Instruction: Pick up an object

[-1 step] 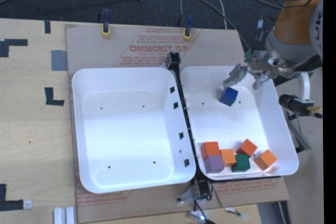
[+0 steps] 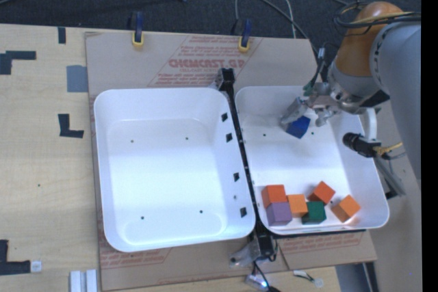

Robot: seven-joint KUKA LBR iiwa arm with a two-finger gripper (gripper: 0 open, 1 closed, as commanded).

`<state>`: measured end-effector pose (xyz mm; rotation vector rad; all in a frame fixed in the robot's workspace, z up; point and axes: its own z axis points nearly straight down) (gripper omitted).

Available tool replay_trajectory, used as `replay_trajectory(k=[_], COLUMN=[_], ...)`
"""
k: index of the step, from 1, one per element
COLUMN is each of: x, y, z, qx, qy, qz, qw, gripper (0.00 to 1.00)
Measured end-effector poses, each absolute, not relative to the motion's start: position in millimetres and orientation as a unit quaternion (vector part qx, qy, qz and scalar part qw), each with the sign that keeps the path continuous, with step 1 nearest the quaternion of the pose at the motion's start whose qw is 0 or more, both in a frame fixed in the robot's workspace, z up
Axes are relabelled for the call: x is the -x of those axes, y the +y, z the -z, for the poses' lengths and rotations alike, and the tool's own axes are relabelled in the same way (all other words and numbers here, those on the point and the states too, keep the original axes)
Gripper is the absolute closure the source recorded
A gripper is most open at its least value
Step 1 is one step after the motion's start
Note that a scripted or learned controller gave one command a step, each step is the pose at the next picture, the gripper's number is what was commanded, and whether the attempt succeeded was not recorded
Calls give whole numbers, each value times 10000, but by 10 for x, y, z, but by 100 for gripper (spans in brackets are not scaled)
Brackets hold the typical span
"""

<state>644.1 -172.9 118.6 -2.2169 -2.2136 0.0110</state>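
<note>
Both bins [image 2: 164,167] smooth glossy white plastic; bench [image 2: 41,167] matt pale wood-look w/ brown cardboard sheet [image 2: 198,65]; blocks [image 2: 301,205] matt, painted.

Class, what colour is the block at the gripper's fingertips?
Blue. The block sits at the gripper over the right bin, seen in the camera view.
</note>
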Motion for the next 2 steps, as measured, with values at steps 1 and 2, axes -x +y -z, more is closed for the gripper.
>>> replay_trajectory(k=[1, 2], x=[-6519, -6209], y=[-1273, -960], z=[-902, -917], qx=[7062, 7065], qy=[-7080, -7077], qz=[3, 12], qw=[-13, -20], gripper=[0, 0])
